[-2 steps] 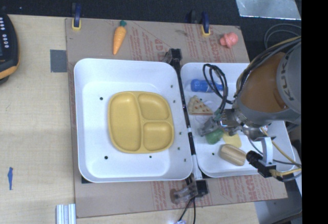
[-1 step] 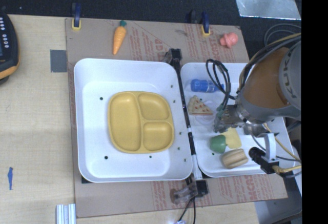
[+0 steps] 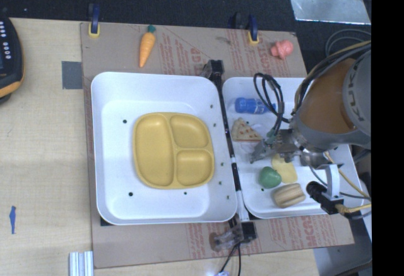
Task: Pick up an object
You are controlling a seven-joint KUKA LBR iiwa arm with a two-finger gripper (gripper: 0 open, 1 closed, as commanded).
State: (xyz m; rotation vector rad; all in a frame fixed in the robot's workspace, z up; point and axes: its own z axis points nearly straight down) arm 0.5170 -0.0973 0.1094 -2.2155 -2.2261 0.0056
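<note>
**A:** We look down on the bench from above. What do we see on the left?

**B:** We see a white bin [image 3: 107,142], and a yellow plate [image 3: 173,149] with three parts lies in the middle of it.

**A:** And on the right?

**B:** We see a second white bin [image 3: 237,88], just beside the first. The grey arm [image 3: 334,104] with its orange band reaches over it from the right. The gripper [image 3: 268,150] hangs low over the middle of that bin. We cannot tell how its tips stand or if they have hold of anything.

**A:** What toys do we see in that bin?

**B:** We see a blue bottle [image 3: 248,105] lying near the top. Below it is a tan wedge [image 3: 243,131] like a slice of pizza. A green toy [image 3: 270,176] sits lower down, touching a pale yellow piece [image 3: 285,170]. A tan roll [image 3: 288,195] like a bit of bread lies near the bottom edge. The gripper is just above the green toy and the yellow piece.

**A:** And outside the bins?

**B:** We see a toy carrot [image 3: 146,47] on the brown board above the left bin, and a pink toy [image 3: 282,48] above the right bin.
</note>
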